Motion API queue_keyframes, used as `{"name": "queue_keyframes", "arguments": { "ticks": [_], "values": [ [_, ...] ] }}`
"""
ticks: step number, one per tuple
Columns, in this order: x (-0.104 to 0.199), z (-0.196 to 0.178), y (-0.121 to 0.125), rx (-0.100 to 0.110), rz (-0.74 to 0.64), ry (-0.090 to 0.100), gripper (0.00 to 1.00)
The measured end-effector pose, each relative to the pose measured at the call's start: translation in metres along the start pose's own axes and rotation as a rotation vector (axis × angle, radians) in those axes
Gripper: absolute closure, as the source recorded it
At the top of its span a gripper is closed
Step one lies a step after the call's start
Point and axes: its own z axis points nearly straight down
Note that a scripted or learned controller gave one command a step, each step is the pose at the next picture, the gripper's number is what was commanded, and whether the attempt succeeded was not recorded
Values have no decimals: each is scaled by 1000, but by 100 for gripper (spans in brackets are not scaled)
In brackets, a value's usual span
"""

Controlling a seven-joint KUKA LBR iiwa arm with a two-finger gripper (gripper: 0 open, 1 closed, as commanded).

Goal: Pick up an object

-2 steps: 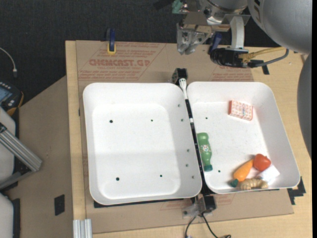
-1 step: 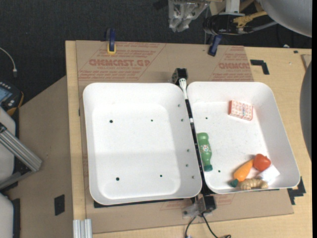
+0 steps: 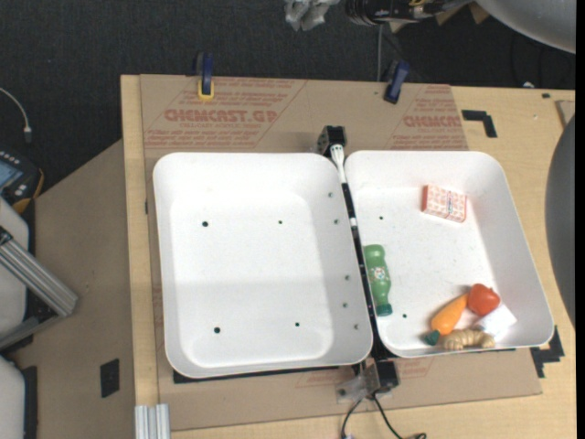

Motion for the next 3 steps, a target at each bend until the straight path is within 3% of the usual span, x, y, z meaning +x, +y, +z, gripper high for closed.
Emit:
{"name": "queue_keyframes", "arguments": {
  "ticks": [1,3],
  "values": [
    [42,-37,-27,2,-1,0,100],
    [40,-36,-71,11,2,-3,100]
  ]
}}
